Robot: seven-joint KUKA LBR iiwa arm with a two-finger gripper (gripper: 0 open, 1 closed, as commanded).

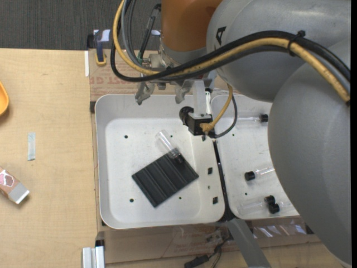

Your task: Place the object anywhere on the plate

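Wooden bench [44,94] bears two white bins. Left bin [111,205] holds black ribbed plate [165,178], lying flat and skewed. Clear tube [167,144] with dark cap rests touching plate's upper edge, cap end on plate. Gripper [159,94] hangs above bin's far rim, fingers spread, holding nothing. Right bin [245,149] holds more tubes [257,175].
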